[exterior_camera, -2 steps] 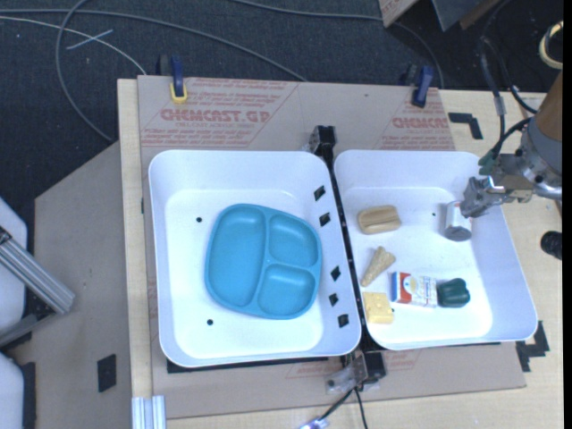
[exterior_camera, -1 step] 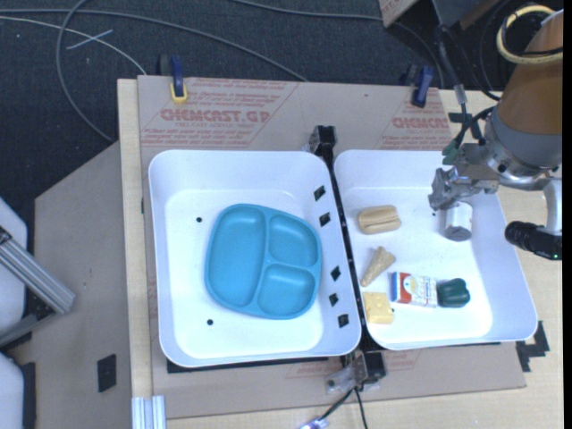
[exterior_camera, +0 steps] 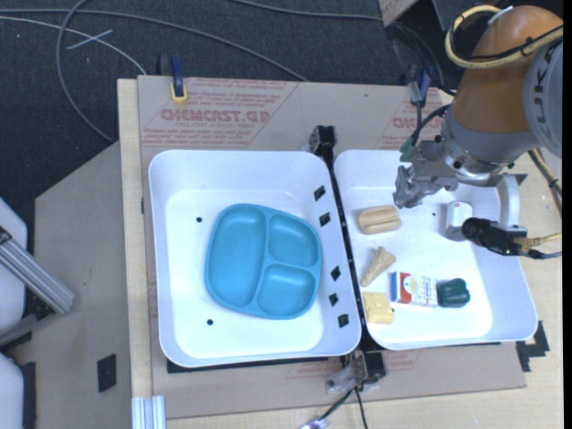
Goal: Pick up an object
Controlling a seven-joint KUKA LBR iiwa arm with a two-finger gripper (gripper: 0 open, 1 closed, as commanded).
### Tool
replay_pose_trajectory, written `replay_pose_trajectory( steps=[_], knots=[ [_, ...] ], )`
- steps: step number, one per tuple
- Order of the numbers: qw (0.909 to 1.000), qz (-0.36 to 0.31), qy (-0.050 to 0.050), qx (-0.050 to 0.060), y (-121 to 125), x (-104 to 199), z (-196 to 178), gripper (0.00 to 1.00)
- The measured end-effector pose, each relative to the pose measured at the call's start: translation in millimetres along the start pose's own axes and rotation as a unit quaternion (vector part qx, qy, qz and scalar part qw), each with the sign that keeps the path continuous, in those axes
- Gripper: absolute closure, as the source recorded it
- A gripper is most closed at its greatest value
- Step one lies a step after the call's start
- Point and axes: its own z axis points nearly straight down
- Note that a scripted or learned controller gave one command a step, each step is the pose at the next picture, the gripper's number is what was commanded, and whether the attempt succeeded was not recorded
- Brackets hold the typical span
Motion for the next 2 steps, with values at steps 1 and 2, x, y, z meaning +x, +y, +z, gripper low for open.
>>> replay_pose_trajectory(
  steps=[1,2],
  knots=[
    [1.0000,0.000,0.000,-0.001,9,49,7,1.00],
    [1.0000,0.000,0.000,-0.002,34,105,17,1.00]
  ],
)
